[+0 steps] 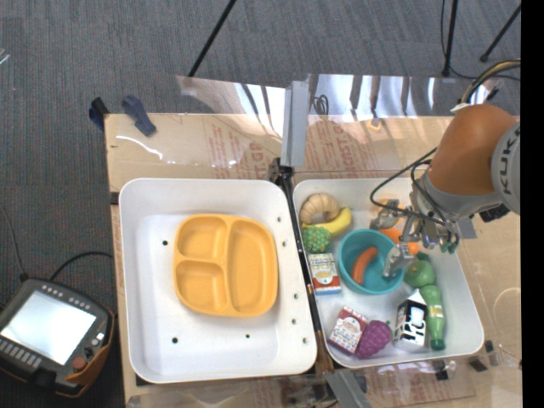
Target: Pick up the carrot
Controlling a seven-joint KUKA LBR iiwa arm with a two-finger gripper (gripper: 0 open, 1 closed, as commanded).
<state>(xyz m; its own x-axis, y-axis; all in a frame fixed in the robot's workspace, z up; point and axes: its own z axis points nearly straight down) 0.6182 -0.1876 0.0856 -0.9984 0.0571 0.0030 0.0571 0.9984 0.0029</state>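
Observation:
My gripper (406, 243) hangs low over the right bin (472, 313), at the teal bowl's (348, 272) right rim. A small orange piece, seemingly the carrot (412, 247), peeks out right beneath the gripper, mostly hidden by it. I cannot tell whether the gripper touches or holds it. A longer orange-red piece (364, 266) lies slanted inside the bowl, left of the gripper. The orange-banded wrist (467, 151) reaches in from the right.
Crowding the right bin are a pastry (320, 205), banana (342, 222), small box (323, 273), green pepper (419, 274), green bottle (434, 313), milk carton (410, 323), purple grapes (375, 338) and red box (347, 330). The left bin (144, 313) holds a yellow divided plate (226, 264).

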